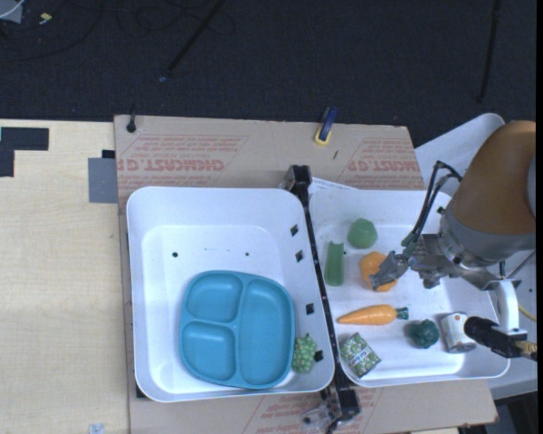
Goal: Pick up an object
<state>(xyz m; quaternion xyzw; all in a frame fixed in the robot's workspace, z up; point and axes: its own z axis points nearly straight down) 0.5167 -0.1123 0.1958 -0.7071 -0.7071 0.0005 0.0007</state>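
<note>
Two white bins [219, 208] on cardboard [208, 152]; dark floor [253, 43] behind

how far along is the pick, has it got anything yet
Done: the grey arm has reached into the right white bin, and its gripper sits right at the small orange round object. In hand: nothing is visibly lifted; the orange object looks to rest on the bin floor, and a grip cannot be confirmed. Left: closing on it and lifting. The orange toy carrot and round green ball lie untouched.

The claw [386, 270] partly hides an orange object [373, 266] beneath it.
</note>
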